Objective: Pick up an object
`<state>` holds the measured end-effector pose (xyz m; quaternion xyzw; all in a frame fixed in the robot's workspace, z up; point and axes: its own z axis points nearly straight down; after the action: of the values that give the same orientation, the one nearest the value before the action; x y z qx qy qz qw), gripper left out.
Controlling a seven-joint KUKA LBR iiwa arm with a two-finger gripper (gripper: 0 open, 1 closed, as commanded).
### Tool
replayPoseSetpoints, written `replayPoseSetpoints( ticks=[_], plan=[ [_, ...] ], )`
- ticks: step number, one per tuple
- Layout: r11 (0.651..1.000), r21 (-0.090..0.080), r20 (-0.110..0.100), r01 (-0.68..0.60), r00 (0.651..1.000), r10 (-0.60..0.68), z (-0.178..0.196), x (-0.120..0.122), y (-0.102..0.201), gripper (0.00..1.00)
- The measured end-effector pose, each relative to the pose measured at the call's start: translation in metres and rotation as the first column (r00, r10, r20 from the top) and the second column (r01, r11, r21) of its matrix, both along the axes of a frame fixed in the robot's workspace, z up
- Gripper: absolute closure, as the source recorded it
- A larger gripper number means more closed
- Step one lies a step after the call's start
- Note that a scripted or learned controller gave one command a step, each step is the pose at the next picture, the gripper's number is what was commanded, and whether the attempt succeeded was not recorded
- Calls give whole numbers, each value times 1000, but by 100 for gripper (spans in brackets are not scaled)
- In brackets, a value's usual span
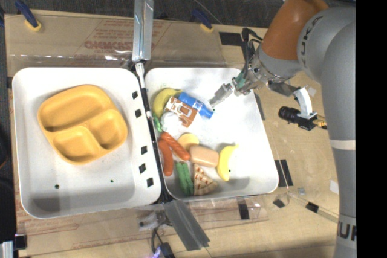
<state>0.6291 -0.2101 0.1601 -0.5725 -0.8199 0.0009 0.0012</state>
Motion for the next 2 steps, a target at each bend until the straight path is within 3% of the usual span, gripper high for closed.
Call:
replayPoseSetpoints(
  ticks=[1, 2],
  plan=[
    [983, -2, 23, 185, 982, -185, -56, 34, 39, 0],
    [958, 0, 0, 286, 958, -286, -68, 22, 64, 0]
  ],
)
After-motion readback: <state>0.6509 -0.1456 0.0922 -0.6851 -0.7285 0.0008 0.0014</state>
